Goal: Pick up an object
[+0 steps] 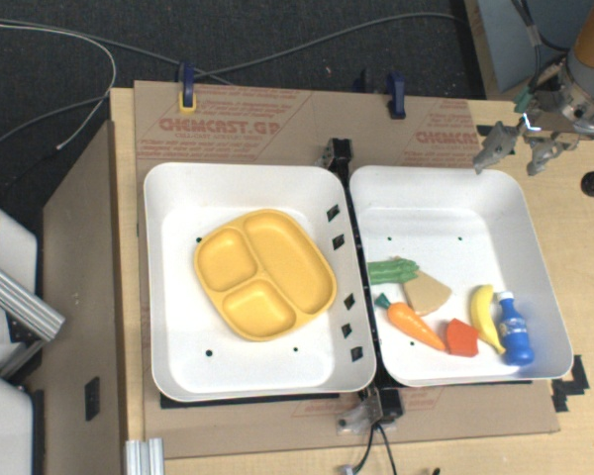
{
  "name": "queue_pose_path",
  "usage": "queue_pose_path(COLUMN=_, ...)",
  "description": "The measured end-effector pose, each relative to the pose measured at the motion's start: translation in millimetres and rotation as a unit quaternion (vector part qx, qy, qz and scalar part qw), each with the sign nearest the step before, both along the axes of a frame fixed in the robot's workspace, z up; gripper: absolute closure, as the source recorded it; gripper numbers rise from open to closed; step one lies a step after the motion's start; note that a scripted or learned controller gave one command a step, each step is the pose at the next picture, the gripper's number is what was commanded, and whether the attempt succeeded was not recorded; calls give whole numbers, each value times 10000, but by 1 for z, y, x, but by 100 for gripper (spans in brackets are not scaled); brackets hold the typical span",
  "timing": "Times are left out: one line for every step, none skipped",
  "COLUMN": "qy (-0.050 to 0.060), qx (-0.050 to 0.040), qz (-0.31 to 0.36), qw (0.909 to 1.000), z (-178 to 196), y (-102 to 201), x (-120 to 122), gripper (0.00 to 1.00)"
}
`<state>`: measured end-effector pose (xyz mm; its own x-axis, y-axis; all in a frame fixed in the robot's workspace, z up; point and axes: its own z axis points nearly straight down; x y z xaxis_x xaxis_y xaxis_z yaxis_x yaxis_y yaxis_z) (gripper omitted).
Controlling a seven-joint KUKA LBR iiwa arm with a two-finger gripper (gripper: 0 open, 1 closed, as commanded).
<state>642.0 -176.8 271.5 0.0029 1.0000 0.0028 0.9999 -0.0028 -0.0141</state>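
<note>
Spreading apart with nothing between them, the fingers of the two-finger metal gripper (pixel 514 150) are hanging over the far right corner of the right shallow white bin (pixel 445 198). Well apart from it, toward that bin's near side, are lying a green vegetable (pixel 392 270), tan bread slice (pixel 428 292), orange carrot (pixel 416 327), red block (pixel 461 337), yellow banana (pixel 486 315) and blue bottle (pixel 513 329). A yellow divided plate (pixel 264 272) is sitting in the left white bin (pixel 173 265).
</note>
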Motion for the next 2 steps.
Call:
queue_pose_path(qy=-69, qx=-13, qz=16, qw=10000, z=9, y=1, x=2, gripper=0)
queue_pose_path(qy=-54, qx=-11, qz=12, qw=10000, z=-45, y=-2, x=-7, gripper=0)
